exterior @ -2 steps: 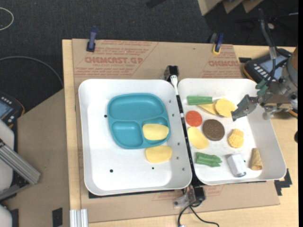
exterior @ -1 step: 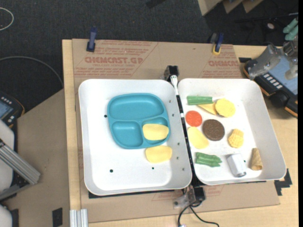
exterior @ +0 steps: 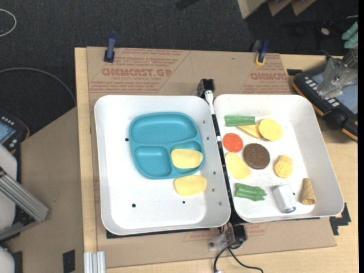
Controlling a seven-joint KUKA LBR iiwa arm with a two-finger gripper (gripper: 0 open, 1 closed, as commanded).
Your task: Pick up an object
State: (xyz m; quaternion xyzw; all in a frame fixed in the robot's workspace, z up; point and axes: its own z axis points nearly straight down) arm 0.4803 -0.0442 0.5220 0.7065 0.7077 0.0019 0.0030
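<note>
The left bin holds a teal divided plate with a pale yellow piece in its lower right compartment. A second yellow piece lies on the bin floor just below the plate. The right bin holds several small toy foods: a green bean pod, a yellow wedge, a yellow round, an orange-red disc, a brown cookie, a yellow lump, a waffle-like piece, another green pod, a silver can and a cone.
Both bins rest on a cardboard sheet held by a blue clamp and a yellow-blue clamp. A black clip sits at the far end of the seam between the bins. A dark handheld device lies at the upper right.
</note>
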